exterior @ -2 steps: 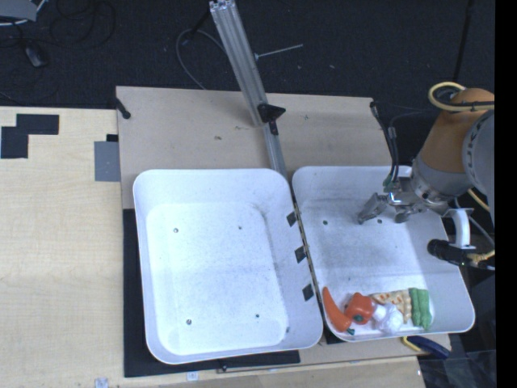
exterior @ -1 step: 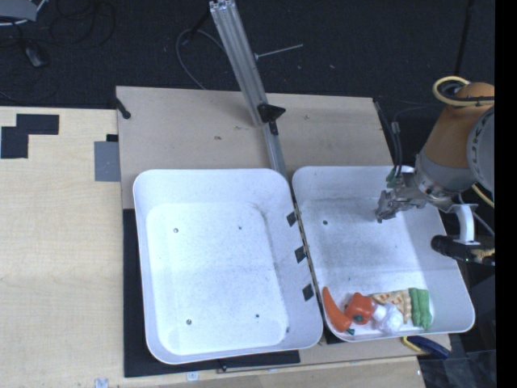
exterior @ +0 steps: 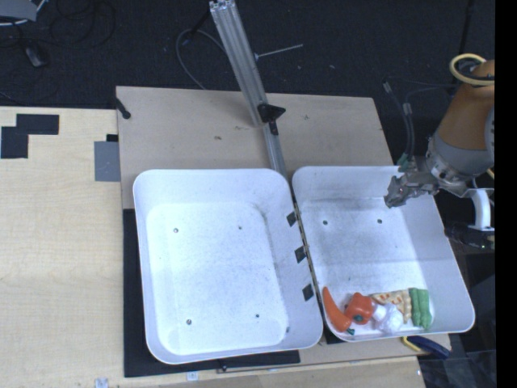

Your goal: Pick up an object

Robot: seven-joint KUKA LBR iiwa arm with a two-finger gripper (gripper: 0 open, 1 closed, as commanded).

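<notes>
My pincer hovers at the right bin's far edge; I cannot tell its opening. The toys sit heaped in the near corner.

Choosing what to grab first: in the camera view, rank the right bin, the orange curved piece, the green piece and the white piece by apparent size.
1. right bin
2. orange curved piece
3. green piece, which looks close to the orange one
4. white piece

Tan bench with two white bins side by side.
</notes>
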